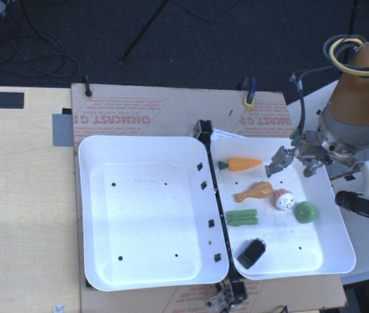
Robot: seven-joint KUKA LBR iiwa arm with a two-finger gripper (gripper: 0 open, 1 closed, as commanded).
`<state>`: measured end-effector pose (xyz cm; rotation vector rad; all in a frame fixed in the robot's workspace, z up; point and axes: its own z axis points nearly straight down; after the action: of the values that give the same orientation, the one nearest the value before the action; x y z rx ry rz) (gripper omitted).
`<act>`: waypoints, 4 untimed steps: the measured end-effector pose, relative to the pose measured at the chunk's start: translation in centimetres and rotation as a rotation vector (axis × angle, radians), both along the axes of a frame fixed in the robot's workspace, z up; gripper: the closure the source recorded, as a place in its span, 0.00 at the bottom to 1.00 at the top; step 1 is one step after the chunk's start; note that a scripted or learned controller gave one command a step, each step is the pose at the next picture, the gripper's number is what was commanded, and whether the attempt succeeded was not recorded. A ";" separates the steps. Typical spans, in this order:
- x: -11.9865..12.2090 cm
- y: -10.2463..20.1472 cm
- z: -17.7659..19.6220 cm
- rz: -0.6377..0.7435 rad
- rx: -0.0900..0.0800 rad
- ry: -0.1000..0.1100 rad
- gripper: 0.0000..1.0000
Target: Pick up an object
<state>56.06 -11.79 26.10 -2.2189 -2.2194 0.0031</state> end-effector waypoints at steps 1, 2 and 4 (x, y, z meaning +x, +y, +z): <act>8.3 2.4 -18.1 0.003 0.000 0.002 0.00; 8.3 2.1 -16.3 -0.004 -0.001 -0.001 1.00; 8.7 -4.2 5.7 0.007 -0.004 -0.017 1.00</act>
<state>64.80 -16.03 31.79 -2.2217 -2.2369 -0.0113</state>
